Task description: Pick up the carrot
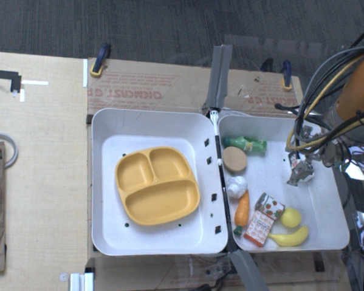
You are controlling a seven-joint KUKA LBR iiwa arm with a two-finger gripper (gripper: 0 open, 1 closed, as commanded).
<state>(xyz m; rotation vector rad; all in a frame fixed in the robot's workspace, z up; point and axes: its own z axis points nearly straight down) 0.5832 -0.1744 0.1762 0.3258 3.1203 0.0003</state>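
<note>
Here my pincer (301,172) hangs over the right bin (328,198), its grip unreadable, with the carrot (242,208) at eight o'clock from it.

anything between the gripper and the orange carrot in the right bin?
In the camera view, bare white bin floor separates the gripper from the orange carrot; the red-and-white carton sits just below that line.

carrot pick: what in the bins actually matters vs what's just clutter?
Matters:
carrot, by the right bin's left wall
hand, above the right bin's floor, apart from the carrot

Clutter:
yellow divided plate in the left bin
green bottle
tan round disc
white garlic-like bulb
red carton
lemon
banana
</note>
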